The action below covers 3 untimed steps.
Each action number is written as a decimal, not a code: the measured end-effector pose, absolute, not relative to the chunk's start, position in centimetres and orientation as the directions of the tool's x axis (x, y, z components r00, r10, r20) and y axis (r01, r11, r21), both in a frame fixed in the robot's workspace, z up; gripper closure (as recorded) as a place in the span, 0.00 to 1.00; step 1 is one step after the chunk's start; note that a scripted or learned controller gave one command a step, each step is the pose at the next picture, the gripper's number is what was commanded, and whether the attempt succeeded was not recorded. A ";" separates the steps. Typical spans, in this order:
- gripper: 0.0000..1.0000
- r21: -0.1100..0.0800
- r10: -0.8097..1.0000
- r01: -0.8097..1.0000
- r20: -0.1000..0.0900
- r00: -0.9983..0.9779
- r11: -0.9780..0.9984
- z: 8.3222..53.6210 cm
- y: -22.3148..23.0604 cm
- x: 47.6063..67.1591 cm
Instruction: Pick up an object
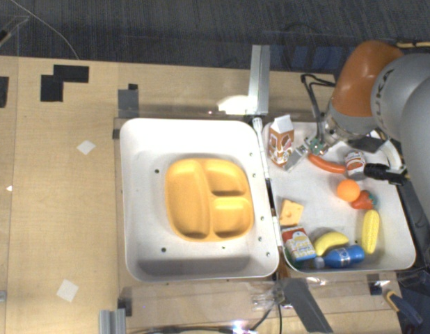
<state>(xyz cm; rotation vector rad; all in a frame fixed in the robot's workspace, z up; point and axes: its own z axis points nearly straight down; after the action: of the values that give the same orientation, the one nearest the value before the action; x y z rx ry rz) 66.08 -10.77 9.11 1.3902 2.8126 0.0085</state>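
My gripper (299, 154) reaches down into the back left part of the right bin (403, 245). It sits just right of a small brown-and-white carton (280, 139) that stands upright in that corner. An orange carrot-like piece (327, 164) lies right beside the gripper, toward the bin's middle. I see nothing held in the gripper. The grey arm with its orange band (361, 75) comes in from the upper right and hides the bin's back right corner.
The right bin also holds a small can (354, 164), an orange ball (348, 190), a cheese wedge (291, 212), a corn cob (369, 229), a banana (330, 241), a blue bottle (345, 256) and a red box (298, 244). A yellow divided tray (206, 197) lies in the left bin (142, 207).
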 end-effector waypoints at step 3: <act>0.00 0.014 0.917 0.917 -0.010 -0.399 0.399 10.1 -10.5 66.5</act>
<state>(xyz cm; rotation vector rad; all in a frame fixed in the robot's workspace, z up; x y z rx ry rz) 66.53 -10.53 10.13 1.7135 2.6136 0.0092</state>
